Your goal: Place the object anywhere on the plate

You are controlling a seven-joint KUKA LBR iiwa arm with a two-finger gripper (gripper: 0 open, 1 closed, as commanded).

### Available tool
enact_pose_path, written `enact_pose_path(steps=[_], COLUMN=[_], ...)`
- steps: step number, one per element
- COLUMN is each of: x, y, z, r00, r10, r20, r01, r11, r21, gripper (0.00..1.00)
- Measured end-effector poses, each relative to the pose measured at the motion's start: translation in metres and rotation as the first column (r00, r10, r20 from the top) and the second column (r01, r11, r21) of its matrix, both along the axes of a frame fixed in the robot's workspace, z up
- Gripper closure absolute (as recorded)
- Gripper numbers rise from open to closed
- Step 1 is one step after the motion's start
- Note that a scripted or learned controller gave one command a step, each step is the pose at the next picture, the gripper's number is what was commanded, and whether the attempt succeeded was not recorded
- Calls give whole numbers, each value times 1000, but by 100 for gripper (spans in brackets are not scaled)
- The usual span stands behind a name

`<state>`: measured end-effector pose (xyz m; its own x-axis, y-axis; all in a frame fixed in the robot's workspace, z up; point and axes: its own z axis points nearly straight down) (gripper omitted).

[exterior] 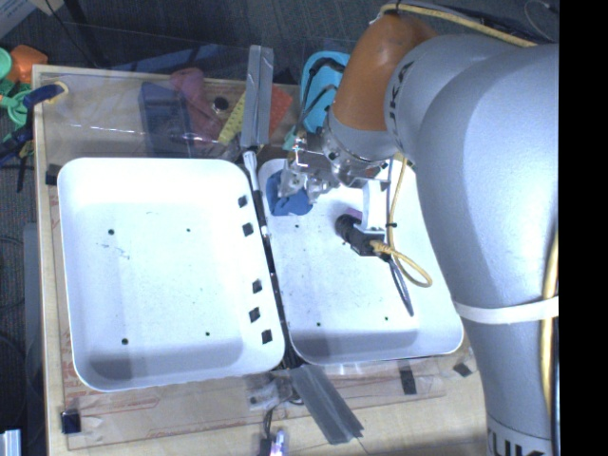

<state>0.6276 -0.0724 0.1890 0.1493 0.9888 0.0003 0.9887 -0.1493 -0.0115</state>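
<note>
Camera view of a bench bearing 2 shallow white bins side by side. The left bin and the right bin meet along their inner rims. The grey arm, with its orange band, enters from the right and bends down over the far-left corner of the right bin. The gripper hangs there directly above a blue object, which lies against a pale plate in that corner; whether the gripper is wide, narrow or holding cannot be told. A yellow cable loops beside the wrist.
</note>
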Motion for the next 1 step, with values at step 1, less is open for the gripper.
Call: enact_pose_path(steps=[1], x=[26], y=[69], z=[80], r00=[971], r10=[-240], r20=[6], r01=[241], r11=[971], r21=[-3], gripper=[100])
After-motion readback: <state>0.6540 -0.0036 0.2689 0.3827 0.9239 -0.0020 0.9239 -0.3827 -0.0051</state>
